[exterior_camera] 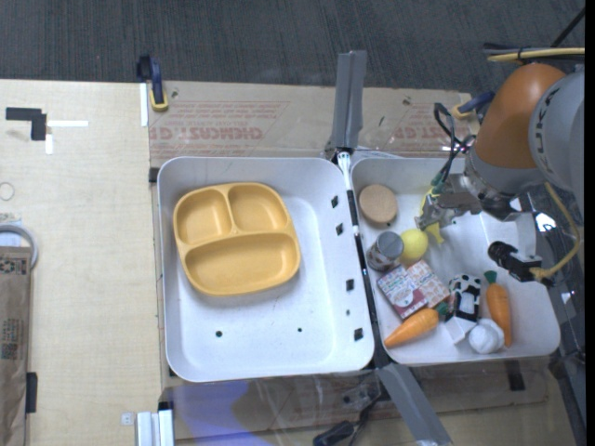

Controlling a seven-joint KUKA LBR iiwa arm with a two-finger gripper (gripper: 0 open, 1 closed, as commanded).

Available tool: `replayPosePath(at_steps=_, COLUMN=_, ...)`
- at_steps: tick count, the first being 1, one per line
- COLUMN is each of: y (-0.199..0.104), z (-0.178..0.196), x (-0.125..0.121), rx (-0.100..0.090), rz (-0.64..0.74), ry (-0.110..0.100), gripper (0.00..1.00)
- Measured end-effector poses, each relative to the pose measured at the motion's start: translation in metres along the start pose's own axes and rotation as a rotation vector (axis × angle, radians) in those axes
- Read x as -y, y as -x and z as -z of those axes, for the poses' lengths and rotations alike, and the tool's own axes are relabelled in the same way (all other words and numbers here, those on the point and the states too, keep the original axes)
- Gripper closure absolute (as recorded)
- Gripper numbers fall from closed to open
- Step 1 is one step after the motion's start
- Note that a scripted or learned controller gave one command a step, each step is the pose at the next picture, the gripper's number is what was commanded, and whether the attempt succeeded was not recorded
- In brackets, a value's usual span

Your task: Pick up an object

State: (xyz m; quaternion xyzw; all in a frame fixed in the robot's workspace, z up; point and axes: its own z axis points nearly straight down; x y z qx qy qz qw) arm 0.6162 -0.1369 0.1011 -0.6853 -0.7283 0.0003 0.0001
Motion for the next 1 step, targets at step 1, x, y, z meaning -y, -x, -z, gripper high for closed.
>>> replayPosePath(at_steps=1, y=-0.0101, z=0.0900, x=0.0546, rx=0.000, rz=-0.095, ry=-0.001, gripper=1.00)
